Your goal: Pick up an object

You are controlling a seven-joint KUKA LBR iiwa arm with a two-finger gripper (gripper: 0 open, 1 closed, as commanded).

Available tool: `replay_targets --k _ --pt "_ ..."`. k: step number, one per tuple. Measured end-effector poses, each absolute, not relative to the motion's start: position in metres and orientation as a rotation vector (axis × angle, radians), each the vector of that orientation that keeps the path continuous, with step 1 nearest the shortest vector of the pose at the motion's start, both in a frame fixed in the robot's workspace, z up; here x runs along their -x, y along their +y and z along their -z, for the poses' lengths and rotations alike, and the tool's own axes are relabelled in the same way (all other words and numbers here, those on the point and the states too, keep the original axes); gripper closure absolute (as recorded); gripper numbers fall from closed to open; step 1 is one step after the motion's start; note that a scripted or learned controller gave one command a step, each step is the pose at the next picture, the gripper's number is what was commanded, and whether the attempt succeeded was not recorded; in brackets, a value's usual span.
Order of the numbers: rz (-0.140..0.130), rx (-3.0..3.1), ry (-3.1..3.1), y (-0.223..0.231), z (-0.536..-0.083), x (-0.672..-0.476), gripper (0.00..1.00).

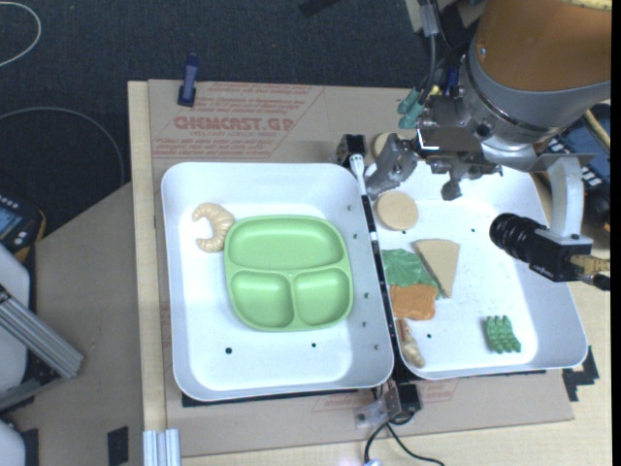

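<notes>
My gripper hangs over the far left corner of the right bin, open, with nothing between its fingers. One grey finger is just above a round tan biscuit. Nearer the front along the bin's left side lie a green flat piece, a tan wedge, an orange piece and a pale stick. A small green ridged piece sits at the front right.
The left bin holds a green divided plate and a pale croissant-shaped toy at its far left. A black cylinder juts over the right bin's right side. The arm's bulk overhangs the far right.
</notes>
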State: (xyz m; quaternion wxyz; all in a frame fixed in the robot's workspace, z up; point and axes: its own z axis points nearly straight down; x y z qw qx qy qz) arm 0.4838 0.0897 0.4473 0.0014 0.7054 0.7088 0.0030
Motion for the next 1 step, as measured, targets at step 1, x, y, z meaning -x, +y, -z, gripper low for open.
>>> replay_targets --k 1 --pt "0.015 -2.221 2.232 0.1437 -0.3464 -0.4774 0.0"
